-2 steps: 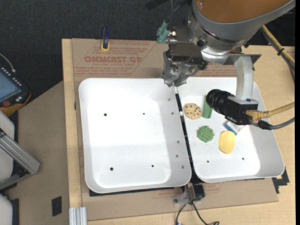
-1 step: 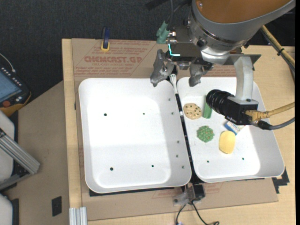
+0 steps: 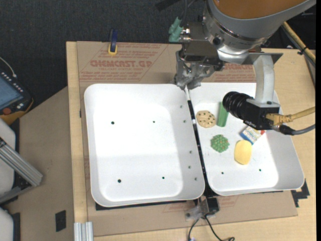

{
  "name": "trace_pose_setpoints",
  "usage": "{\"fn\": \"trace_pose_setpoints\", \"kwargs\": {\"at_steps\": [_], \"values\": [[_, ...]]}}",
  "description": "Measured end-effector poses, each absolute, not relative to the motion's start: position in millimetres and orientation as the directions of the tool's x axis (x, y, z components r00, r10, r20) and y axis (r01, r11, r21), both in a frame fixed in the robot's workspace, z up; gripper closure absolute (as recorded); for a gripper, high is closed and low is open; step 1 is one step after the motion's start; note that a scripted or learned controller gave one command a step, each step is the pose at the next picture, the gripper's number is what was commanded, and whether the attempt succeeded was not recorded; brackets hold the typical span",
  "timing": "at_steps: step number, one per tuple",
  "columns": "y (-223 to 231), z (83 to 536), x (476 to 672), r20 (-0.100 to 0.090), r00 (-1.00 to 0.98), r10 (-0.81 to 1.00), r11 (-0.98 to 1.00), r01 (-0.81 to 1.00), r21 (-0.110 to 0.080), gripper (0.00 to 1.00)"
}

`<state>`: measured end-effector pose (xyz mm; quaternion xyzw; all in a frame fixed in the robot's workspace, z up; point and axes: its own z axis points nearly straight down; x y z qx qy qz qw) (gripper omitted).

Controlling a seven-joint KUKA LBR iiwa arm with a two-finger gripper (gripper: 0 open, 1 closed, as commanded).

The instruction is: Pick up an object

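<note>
The right bin (image 3: 281,177) holds a round tan cookie (image 3: 205,118), a green cylinder (image 3: 222,115), a green bumpy ball (image 3: 219,143), a yellow lemon-shaped piece (image 3: 243,152) and a small blue, white and red item (image 3: 251,134). My gripper (image 3: 187,80) hangs over the far end of the ridge where the two bins meet, up and to the left of the cookie. It is apart from all the objects, and I see nothing in it. The arm's grey and orange body covers the far right corner of the right bin.
The left bin (image 3: 100,149) lies beside the right one on a cardboard sheet (image 3: 130,62). A black cylinder on a white bracket (image 3: 242,108) juts over the right bin near the green cylinder. A blue and yellow clamp (image 3: 113,43) sits at the cardboard's far edge.
</note>
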<state>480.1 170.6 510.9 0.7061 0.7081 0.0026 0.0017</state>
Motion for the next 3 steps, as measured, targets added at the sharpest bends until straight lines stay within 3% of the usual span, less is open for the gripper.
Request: {"fn": "trace_pose_setpoints", "kwargs": {"at_steps": [1, 2, 3], "values": [[171, 510, 480.1, 0.001, -0.003, 1.0, 0.003, 1.0, 0.004, 0.0], [171, 521, 480.5, 0.001, -0.004, 1.0, 0.004, 1.0, 0.008, 1.0], [171, 521, 480.5, 0.001, -0.004, 1.0, 0.004, 1.0, 0.007, 0.0]]}}
